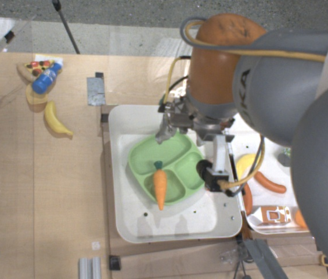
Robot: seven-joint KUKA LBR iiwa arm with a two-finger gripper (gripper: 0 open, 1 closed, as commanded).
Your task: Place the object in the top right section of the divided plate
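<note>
A pale wooden bench (42,185) carries two shallow white bins side by side, and we look down on them at a slant. In the left bin (123,225) sits a green divided plate (146,156), turned somewhat askew. A toy carrot (159,186) lies on the plate, its green top on the ridge between compartments and its orange body running down into the lower section nearest us. We judge it is not yet in the top right section, though with the plate rotated we cannot say firmly which compartment counts as that one.

The grey arm with its orange band (213,63) reaches in from the right and hangs over the plate's far edge. The gripper (166,133) sits near the plate's upper rim, well apart from the carrot. Whether it is spread or closed, we cannot tell; nothing visible is held.

The risks we see: the carrot is round and tapered, so it may roll or slip from a pinch. It rests across a ridge, so a descent could push the plate sideways rather than seat on the carrot. A skewed plate also invites a drop into the wrong compartment.

Off to the left lie a banana (56,121) and a small heap of toys (42,77); the right bin (268,228) holds a sausage (270,183).
</note>
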